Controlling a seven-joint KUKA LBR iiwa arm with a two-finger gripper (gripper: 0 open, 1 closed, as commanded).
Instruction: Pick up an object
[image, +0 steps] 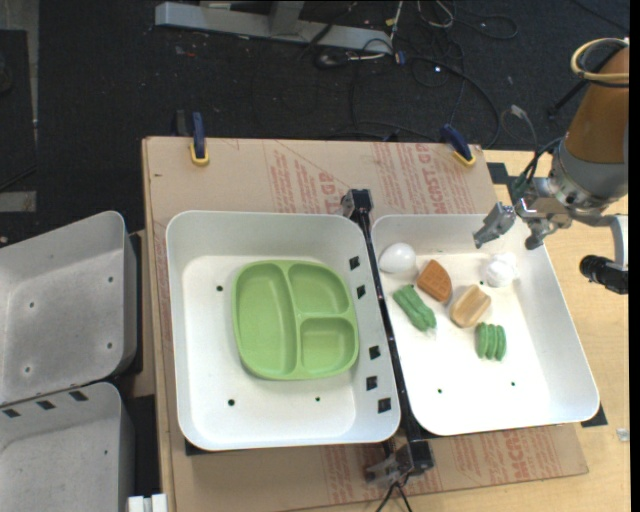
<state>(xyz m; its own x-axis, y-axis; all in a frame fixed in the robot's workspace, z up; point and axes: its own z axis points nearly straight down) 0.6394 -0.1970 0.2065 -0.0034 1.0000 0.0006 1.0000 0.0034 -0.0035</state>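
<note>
White right bin (560, 395) holds candidates: white ball (397, 259), brown wedge (435, 280), tan block (469, 305), two green pods (413, 307), small white piece (498, 270). Gripper (511, 226) hovers at bin's far rim, fingers (489, 226) spread wide, nothing held. Descent best centred over isolated piece, neighbours avoided. Left bin (200, 400) holds green divided tray (296, 319).

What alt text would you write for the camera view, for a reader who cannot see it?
A robot arm's open gripper hangs over the far edge of the right bin, which holds small toy foods. The left bin holds a green divided plate.
</note>
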